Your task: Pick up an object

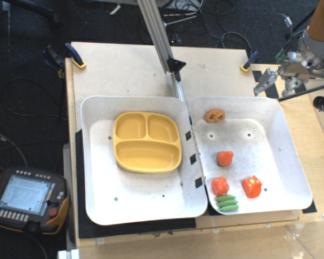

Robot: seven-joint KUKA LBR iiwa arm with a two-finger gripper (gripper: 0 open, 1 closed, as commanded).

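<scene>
In the right white bin (291, 161) I see green plastic beans (227, 202) at 6 o'clock, three red pieces above, a brown pretzel (215, 115) farthest. My jaws (283, 82) hover past its 1 o'clock corner; opening unclear.

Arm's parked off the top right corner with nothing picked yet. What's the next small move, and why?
Probably swing the gripper left and forward over the right bin, toward the pretzel. It hangs outside the bin's far corner, and the pretzel is the nearest item, lying apart from the red pieces.
</scene>
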